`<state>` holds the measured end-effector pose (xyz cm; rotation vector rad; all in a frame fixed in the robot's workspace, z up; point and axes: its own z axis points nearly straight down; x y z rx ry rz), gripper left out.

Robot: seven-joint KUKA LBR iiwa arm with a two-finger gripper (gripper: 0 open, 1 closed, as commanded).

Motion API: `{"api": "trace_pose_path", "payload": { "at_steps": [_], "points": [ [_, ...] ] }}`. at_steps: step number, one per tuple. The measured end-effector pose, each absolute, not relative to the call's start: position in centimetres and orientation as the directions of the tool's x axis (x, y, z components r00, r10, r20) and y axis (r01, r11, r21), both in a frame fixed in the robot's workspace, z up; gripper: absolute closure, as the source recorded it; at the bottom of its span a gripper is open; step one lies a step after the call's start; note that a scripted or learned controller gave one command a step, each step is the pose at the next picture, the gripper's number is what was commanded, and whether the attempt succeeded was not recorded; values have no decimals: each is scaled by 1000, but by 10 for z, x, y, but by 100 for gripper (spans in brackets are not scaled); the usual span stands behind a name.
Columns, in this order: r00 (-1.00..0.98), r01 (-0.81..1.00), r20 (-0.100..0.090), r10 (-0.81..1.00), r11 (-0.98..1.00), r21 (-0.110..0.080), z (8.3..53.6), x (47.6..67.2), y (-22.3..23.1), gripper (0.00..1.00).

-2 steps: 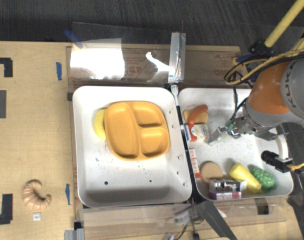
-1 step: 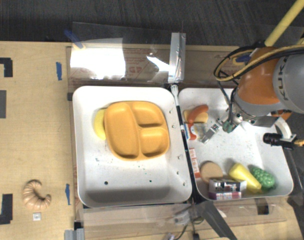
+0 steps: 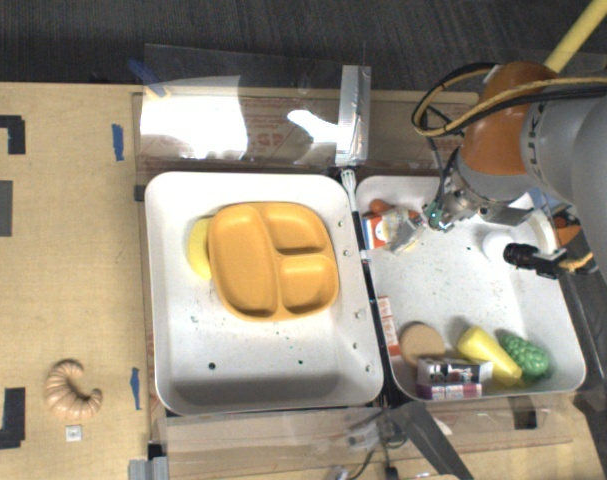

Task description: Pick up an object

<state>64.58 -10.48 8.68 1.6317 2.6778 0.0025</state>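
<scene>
Jaws state cannot be determined. Tan desk carries two white bins, left of the jaws.

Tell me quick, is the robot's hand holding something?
Hand: cannot be told. It is low in the right bin, near its upper left corner, beside a small red and white object.

Blue tape marks bench (perhaps cardboard-topped).
</scene>
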Motion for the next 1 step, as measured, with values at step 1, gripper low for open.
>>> {"api": "trace_pose_path", "payload": {
  "at_steps": [1],
  "points": [
    [-461,887,-11,887,461,12,101,649,-105,100]
  ]
}}
